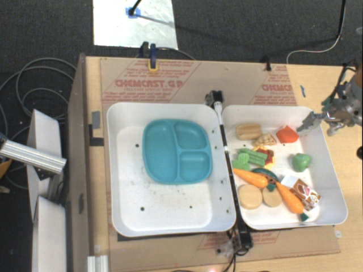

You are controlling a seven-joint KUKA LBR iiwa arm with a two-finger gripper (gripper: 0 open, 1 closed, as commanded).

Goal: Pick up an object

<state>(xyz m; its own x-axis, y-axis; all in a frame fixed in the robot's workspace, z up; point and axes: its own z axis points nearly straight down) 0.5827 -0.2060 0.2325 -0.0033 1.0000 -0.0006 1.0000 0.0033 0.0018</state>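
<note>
The right bin (334,200) holds several toy foods: a tan bread roll (248,131), a red piece (287,135), a green pepper (301,161), green beans (250,157), two orange carrots (253,178) (290,198), two tan discs (249,197) and a printed packet (308,195). My gripper (319,123) hangs over that bin's far right corner, just right of the red piece and above the green pepper. Its two grey fingers stand spread apart with nothing between them.
A teal divided plate (176,151) lies in the left bin (127,208). Both bins rest on a cardboard sheet (170,81). Black cables (34,89) coil on the floor at the left, and a white sheet (133,16) lies beyond the bench.
</note>
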